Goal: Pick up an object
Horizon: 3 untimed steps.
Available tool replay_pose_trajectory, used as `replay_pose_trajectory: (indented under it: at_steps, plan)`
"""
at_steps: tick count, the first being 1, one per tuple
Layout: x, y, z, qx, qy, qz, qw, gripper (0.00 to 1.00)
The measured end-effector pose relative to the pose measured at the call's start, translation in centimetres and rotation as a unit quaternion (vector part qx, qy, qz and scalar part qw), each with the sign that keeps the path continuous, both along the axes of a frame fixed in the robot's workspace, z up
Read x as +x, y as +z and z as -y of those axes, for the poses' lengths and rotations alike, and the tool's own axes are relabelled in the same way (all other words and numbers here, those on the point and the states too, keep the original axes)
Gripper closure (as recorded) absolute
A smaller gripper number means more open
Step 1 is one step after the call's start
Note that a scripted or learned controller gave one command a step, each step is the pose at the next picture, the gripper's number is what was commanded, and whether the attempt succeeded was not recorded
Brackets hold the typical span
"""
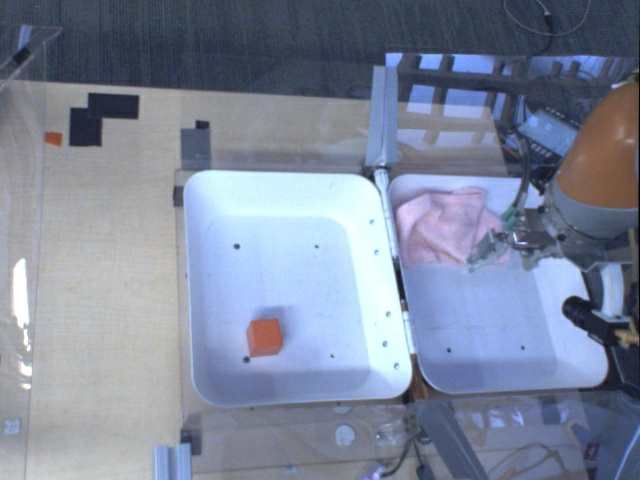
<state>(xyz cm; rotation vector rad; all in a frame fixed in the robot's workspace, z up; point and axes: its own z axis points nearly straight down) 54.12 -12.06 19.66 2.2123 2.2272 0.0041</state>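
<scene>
pink cloth (441, 226), crumpled, in far-left corner of right bin (560, 373), bunched against the wall shared with the left bin (210, 268). likely pick target by proximity alone. gripper (488, 255) at the cloth's near-right edge, just beside or touching the fabric; contact not resolvable from this slant. fingertips pointing left toward the cloth. finger state: cannot tell, tips too small and blurred against the white floor. nothing clearly seen between them, so no grasp claimed.

key relation: cloth lies left and slightly far of the gripper, with bulk of the fabric beyond the tips rather than under them. cloth's long axis roughly left-right, with a taller fold on the far side. arm comes in from the right, orange band (600, 158) above the wrist, so approach direction already lines up with the cloth.

alternative: orange cube (265, 337) in the left bin, near-left area, well apart from the gripper, across the divider. much longer reach, less likely the current aim.

judgement: approach stage, not lifted. next move probably needs a short shift left and far to get over thicker fabric, then descend and close. risk: pinching only a thin edge, slipping out on lift; also crowding the shared wall if pushed too far left. soft item, should deform and bunch, forgiving on alignment.
</scene>
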Motion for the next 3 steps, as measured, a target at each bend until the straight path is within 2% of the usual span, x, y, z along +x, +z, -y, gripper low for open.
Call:
replay_pose_trajectory:
  at_steps: [1,2,3]
  plan:
    - [8.6,-9.1,2.6,0.0,-0.039,0.0,0.9992,0.0]
    - [8.9,-10.5,5.1,-0.0007,-0.005,0.005,1.0,0.0]
    - [12.3,-10.8,6.2,0.002,-0.126,-0.008,0.992,0.0]
